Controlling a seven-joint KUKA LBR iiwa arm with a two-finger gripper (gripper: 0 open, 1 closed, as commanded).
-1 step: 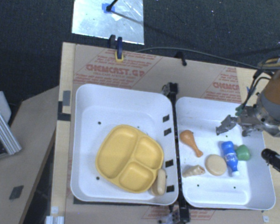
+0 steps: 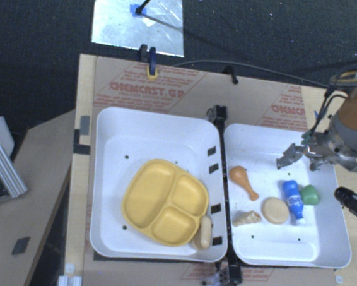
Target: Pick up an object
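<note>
While the hand (image 2: 291,158) is hung over the right bin (image 2: 326,259), nothing is seen between its fingers; open or closed cannot be told. "CHEMCAST GP" is printed in red on the bench (image 2: 191,84) sheet. A blue bottle (image 2: 293,199), green ball (image 2: 310,195), orange drumstick toy (image 2: 243,181) and tan round piece (image 2: 276,211) are laid in that bin. A yellow divided plate (image 2: 163,202) is laid in the left bin (image 2: 119,133).
</note>
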